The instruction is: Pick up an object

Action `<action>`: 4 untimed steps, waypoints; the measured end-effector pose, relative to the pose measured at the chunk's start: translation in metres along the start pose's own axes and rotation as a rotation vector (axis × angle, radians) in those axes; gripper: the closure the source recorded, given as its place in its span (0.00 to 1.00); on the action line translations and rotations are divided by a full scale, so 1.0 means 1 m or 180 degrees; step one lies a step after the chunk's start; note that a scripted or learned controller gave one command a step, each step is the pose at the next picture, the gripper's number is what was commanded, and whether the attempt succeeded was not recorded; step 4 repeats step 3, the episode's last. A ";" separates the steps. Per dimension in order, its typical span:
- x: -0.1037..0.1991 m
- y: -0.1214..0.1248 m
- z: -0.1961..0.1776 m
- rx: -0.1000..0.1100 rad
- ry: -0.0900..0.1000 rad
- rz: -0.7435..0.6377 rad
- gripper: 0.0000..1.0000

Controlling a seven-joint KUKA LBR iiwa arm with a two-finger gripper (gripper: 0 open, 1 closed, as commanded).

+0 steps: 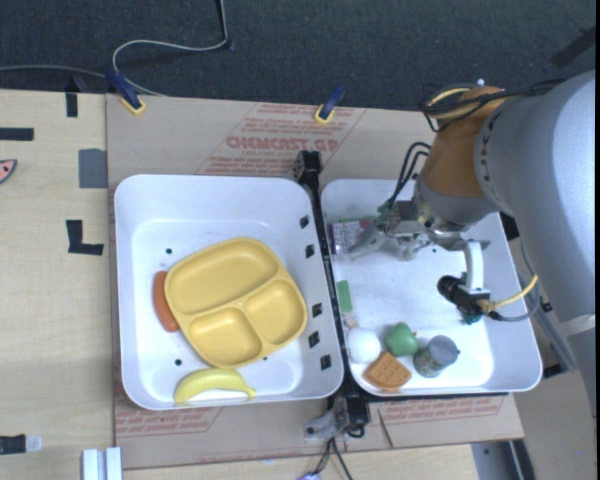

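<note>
A: Eyeing the small pinkish packet (346,234), top-left corner of the right bin (510,368), against the wall.
B: Gripper (380,243) just beside it; grip state unreadable. Wall could block a finger, packet may slide.

Yellow divided plate (238,300) in left bin (140,203), gripper (375,236) over right bin (510,368)

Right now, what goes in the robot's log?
arm: over right bin | fingers: near top-left corner | yellow tray: left bin | nothing seen held
</note>
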State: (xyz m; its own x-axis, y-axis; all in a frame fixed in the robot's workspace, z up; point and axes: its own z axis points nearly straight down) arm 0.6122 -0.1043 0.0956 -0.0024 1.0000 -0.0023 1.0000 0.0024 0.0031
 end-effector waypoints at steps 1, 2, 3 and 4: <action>0.004 0.050 0.011 0.0020 0.0000 0.0007 0.00; 0.004 0.050 0.001 0.0017 -0.0006 0.0001 1.00; 0.042 0.002 -0.107 0.0009 0.0007 0.0000 1.00; 0.042 0.002 -0.107 0.0009 0.0007 0.0000 1.00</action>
